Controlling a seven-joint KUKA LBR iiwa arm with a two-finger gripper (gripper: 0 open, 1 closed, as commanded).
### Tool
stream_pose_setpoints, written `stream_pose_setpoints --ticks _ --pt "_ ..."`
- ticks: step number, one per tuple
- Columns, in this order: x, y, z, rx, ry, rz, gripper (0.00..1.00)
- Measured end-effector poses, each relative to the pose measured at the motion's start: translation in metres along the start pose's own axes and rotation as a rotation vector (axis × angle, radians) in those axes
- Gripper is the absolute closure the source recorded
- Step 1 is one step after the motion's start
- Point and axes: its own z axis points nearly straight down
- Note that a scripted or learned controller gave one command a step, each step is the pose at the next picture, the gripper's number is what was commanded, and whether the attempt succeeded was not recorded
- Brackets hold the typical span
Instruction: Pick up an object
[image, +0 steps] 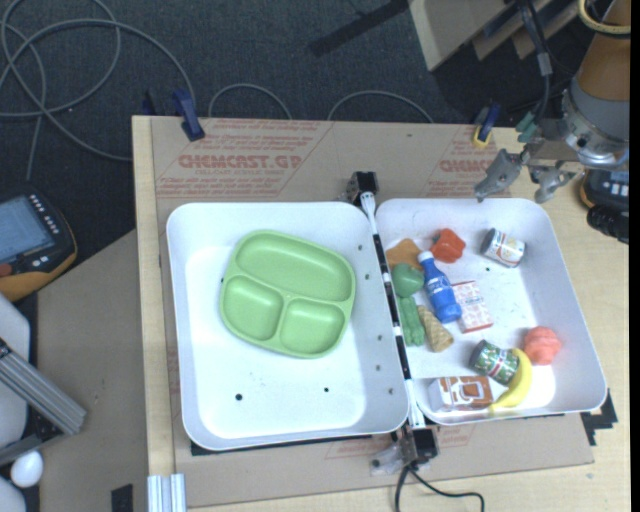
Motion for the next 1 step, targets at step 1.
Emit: stream_pose_setpoints --ticks 1 --pt "0.0431 -0.0153 0.1353 0.004 0.001 -0.001 0.00"
